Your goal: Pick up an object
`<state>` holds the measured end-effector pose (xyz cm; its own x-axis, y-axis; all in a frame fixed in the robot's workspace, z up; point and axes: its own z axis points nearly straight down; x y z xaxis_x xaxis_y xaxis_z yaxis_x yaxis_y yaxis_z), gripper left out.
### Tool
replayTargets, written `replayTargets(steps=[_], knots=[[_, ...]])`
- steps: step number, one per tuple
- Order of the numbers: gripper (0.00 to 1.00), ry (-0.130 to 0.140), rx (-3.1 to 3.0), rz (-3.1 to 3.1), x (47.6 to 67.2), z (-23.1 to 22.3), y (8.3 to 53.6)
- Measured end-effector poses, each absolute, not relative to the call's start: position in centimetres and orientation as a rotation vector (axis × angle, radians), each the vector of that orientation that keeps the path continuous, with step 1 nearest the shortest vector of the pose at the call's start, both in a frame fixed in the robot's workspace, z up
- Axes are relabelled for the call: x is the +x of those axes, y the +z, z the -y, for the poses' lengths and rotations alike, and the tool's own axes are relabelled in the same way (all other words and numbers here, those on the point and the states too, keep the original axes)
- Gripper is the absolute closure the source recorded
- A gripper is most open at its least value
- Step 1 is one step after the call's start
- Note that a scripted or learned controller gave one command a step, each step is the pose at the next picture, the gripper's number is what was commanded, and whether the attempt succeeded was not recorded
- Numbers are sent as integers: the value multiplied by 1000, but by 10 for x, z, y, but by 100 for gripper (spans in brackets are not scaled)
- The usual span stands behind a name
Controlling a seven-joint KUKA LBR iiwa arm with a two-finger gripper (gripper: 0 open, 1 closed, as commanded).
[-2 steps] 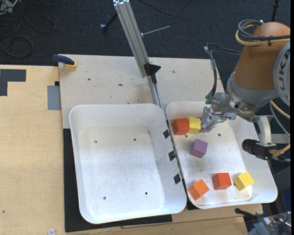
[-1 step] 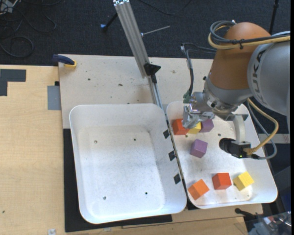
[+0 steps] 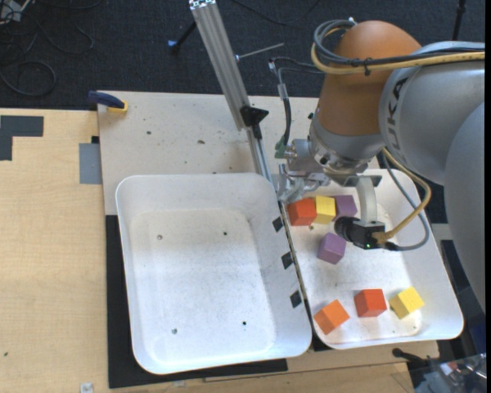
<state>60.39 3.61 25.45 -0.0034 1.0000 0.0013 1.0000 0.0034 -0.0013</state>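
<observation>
White bins sit side by side on the desk; the right bin [image 3: 442, 318] holds coloured blocks. The pincer [image 3: 299, 188] hangs over its far left corner, just above a red block [image 3: 302, 212] beside yellow [image 3: 326, 207] and purple [image 3: 344, 205] ones; its grip cannot be told.
</observation>
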Motion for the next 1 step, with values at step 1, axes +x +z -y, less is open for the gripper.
replayTargets(steps=[1], knots=[[100, 0, -2216, 2224, 625, -92, 250]])
